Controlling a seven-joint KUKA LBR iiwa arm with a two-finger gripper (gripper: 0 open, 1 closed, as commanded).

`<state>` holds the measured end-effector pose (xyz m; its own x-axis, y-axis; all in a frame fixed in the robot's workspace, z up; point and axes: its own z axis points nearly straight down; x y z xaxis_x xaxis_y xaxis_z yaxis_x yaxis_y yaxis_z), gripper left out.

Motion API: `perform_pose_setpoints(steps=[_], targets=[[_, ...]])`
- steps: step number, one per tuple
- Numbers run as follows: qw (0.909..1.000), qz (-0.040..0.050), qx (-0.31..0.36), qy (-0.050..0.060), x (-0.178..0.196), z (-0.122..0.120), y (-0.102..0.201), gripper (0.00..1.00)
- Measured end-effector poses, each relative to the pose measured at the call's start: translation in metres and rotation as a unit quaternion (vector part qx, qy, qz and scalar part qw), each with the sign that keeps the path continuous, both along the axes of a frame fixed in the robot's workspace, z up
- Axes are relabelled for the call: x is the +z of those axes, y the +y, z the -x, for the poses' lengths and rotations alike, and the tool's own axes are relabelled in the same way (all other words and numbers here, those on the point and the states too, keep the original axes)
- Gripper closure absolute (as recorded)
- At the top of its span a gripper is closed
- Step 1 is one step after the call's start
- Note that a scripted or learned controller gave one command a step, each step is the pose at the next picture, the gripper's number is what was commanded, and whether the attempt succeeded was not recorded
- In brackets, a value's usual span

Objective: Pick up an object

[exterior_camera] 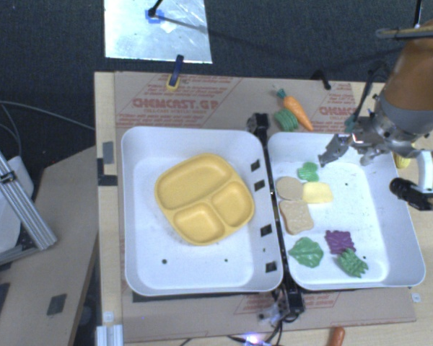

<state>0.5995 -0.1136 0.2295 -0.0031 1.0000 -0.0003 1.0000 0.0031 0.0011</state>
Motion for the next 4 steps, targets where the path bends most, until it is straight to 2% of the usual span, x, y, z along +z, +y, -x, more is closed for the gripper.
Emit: perform_pose_setpoints(steps=[1,2,3,4], targets=[[1.0000,-0.0024,0.005,0.000,0.021,0.053,0.085,0.00],[0.9999,-0.0049,0.008,-0.010,0.191,0.017,0.235,0.00],[1.0000,-0.0025,0.005,-0.003,0.211,-0.018,0.328,0.00],[1.0000,-0.0036,0.003,-0.006,0.314,0.034,0.338,0.00]])
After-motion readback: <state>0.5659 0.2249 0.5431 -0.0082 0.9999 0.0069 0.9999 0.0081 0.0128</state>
